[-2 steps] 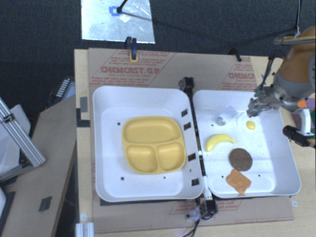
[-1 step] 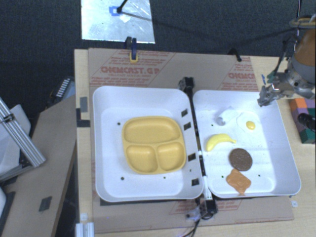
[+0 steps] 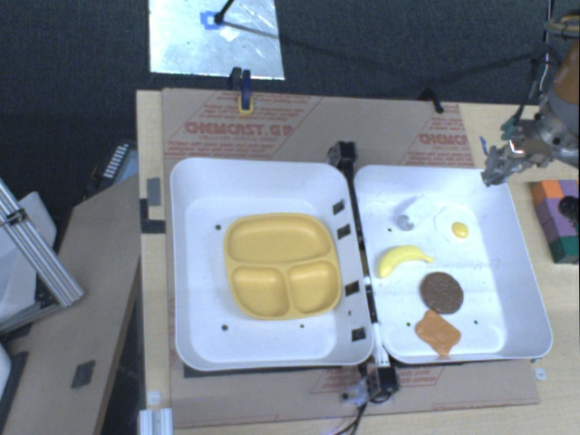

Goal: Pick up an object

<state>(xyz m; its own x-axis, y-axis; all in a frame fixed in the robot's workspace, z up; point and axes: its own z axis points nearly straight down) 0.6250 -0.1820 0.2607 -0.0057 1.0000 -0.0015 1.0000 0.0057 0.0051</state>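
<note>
The left bin (image 3: 195, 198) holds one thing, a yellow tray (image 3: 276, 264) with three compartments: one long one along its far side and two smaller ones nearer. The tray lies flat, a little right of the bin's middle.

A row of black clips (image 3: 349, 243) runs along the seam where the two bins meet.

The right bin (image 3: 517, 270) holds several small toy foods. Toward its far left lies a small pale thing (image 3: 405, 213), too faint against the white to name. Just right of that is a fried egg (image 3: 455, 227), white with a yellow yolk. Nearer is a banana (image 3: 402, 259), curved, lying across the bin. Right of the banana and nearer still sits a brown patty (image 3: 441, 292), round and flat. An orange piece (image 3: 438, 333) lies just near of the patty, close to the bin's near wall.

Both bins rest on a brown board (image 3: 299, 120); red print on its far strip reads "CHEMCAST", with more letters I cannot make out, and the same print repeats at a slant on the right.

The gripper (image 3: 497, 168) hangs over the far right corner of the right bin, well apart from the foods. It carries nothing; how wide it stands I cannot tell.

Coloured blocks (image 3: 560, 220) stand on the bench right of the bin.
</note>
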